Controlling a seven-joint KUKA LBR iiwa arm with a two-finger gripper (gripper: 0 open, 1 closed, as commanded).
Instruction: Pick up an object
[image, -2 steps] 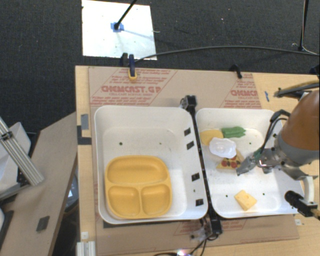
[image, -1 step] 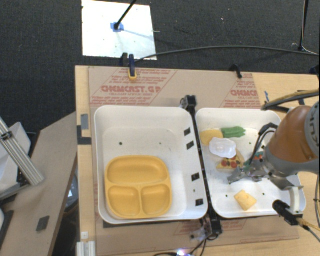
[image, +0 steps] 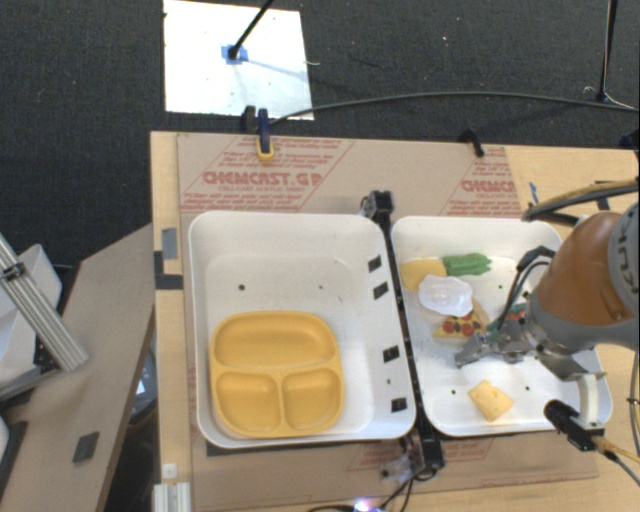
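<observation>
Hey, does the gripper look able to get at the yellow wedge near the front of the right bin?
Probably yes. The yellow wedge lies alone on the right bin floor, with bare floor around it, and the gripper hovers just behind it with nothing in between.

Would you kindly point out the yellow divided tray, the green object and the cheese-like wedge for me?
yellow divided tray (image: 277, 342), camera view, on its large upper compartment.
green object (image: 466, 264), camera view, on its middle.
cheese-like wedge (image: 491, 400), camera view, on its top face.
</observation>
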